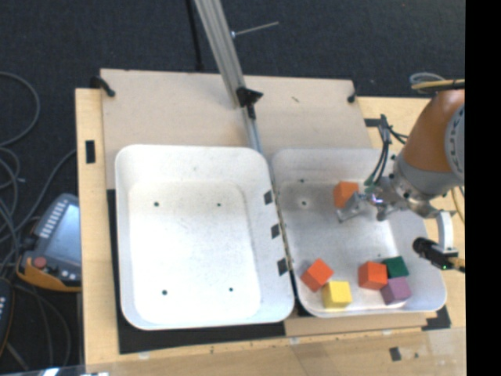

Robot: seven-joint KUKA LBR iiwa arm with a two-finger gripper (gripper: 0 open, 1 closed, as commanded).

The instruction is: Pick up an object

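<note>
Tool point(362, 207) low in the right bin point(313, 167), right of frame centre, beside an orange block point(344, 193), presumably lined up for a grasp; grip state impossible to tell; other blocks point(356, 280) clustered near the lower rim.

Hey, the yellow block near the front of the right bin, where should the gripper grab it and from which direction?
Probably straight down from above, closing on the yellow block's front and back faces. An orange block crowds its upper-left corner, while the side toward the red block looks freer. It lies flat near the right bin's front wall, so a sideways approach seems blocked.
</note>
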